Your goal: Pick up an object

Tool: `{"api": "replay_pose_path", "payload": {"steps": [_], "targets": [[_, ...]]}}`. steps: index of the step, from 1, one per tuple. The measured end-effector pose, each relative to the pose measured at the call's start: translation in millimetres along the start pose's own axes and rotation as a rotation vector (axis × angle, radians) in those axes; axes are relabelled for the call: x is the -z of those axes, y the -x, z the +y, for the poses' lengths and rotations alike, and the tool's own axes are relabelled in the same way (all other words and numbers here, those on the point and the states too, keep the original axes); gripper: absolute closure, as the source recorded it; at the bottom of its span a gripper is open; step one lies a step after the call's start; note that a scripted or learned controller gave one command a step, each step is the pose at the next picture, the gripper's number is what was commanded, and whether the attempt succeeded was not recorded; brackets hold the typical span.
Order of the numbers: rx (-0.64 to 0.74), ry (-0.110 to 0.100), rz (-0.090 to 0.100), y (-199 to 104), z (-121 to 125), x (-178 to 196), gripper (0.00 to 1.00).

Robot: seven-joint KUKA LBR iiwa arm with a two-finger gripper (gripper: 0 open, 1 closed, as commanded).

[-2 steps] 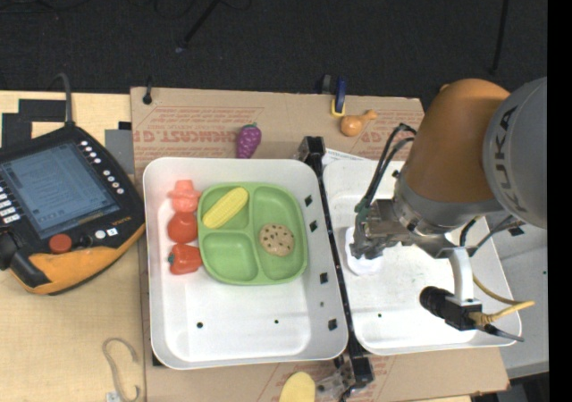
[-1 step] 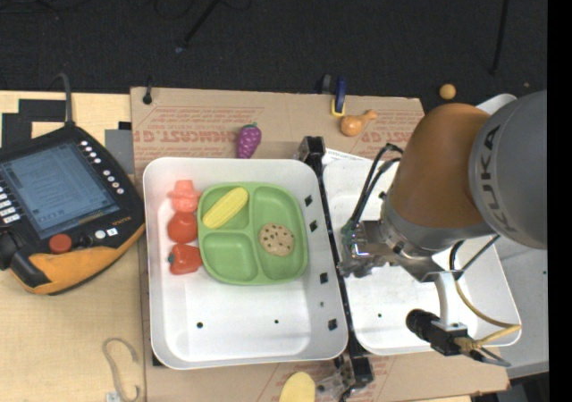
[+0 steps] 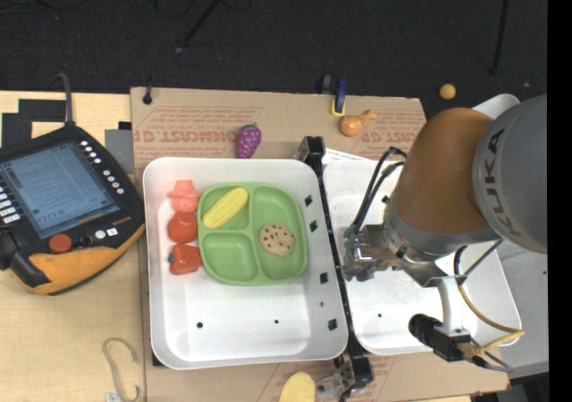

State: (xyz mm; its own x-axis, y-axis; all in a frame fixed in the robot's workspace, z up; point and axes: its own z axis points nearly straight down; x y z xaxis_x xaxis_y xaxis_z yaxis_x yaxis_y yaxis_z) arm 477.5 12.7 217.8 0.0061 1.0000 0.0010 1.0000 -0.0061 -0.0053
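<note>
A: Starting at the hand point(image 3: 359, 254): open or closed?

B: Cannot tell; too dark under the wrist and cables. Hanging low over the right bin point(image 3: 420, 338), hard by its left wall, with nothing visibly gripped.

A: Anything to take there?

B: Judging from this slant, no. Nearest candidates just across the wall, in the left bin point(image 3: 250, 324): a cookie point(image 3: 277, 238) in the right compartment of the green plate point(image 3: 234, 259), and a yellow corn cob point(image 3: 223, 205) in the upper-left compartment.

A: And beside the plate?

B: Three toys along its left rim, touching or just beside it: a pink one point(image 3: 183, 195) on top, a round red one point(image 3: 181, 228) below, a red pepper-like one point(image 3: 185, 258) lowest.

A: Best bet?

B: Probably the corn or a red piece. Taller, so likely easier to pinch than a flat cookie.

A: How to go about it?

B: Lift clear of the dividing wall first. Cross over, spread wide, drop straight down centred on the piece, then close across its narrow side.

A: Risks?

B: Catching the plate rim, or shoving the plate and scattering its neighbours. Better to skip the purple grapes point(image 3: 248, 139) and the orange piece point(image 3: 356, 123) out on the cardboard beyond the bins, well apart from the hand.
</note>
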Motion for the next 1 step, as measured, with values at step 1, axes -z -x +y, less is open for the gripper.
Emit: {"api": "replay_pose_path", "payload": {"steps": [1], "targets": [[0.005, 0.003, 0.000, -5.7, 6.5, 18.8, 1.00]]}}
